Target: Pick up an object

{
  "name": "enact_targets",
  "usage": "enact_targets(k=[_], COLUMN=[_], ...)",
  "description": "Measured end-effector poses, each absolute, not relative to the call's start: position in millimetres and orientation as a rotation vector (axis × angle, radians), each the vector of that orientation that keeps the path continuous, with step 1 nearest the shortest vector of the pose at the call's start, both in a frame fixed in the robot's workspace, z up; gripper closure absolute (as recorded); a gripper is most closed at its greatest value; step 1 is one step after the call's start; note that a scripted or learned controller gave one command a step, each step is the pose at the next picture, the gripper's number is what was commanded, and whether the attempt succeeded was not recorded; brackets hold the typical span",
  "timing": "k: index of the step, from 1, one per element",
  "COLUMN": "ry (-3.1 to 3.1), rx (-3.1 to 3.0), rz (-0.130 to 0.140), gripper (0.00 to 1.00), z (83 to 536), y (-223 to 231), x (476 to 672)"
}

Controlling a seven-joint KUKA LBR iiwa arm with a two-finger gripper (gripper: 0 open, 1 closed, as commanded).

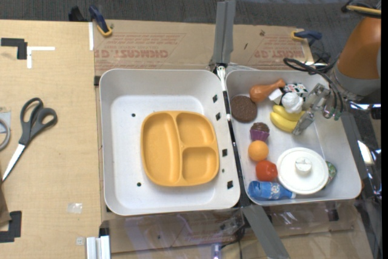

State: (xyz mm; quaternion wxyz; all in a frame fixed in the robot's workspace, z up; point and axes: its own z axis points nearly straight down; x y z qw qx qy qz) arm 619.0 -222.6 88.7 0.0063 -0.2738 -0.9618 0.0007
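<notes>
At the right bin's (348, 148) near edge lie a blue bottle (270, 191) and white lid (302, 170). Farther back, the gripper (305, 121) (fingers slightly parted, holding nothing) hangs just beside the banana (282, 119) toward the bin's far right corner.

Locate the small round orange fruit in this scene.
The small round orange fruit lies in the right-hand shallow white bin, near its left wall, between the purple fruit above and the red fruit below.
</notes>
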Motion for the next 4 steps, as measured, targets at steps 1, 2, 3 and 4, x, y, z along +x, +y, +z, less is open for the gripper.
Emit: enact_targets(k=[1,2,3,4], ry=[-2.926,-2.937,-2.872,-3.003], rx=[-1.095,-1.091,-1.271,-0.931], rz=[0.009,0.010,0.002,0.002], gripper=[0.00,1.00,1.00,1.00], z=[88,97,144,251], y=[-148,-148,-109,-159], x=[623.4,625.8,610.8,616.4])
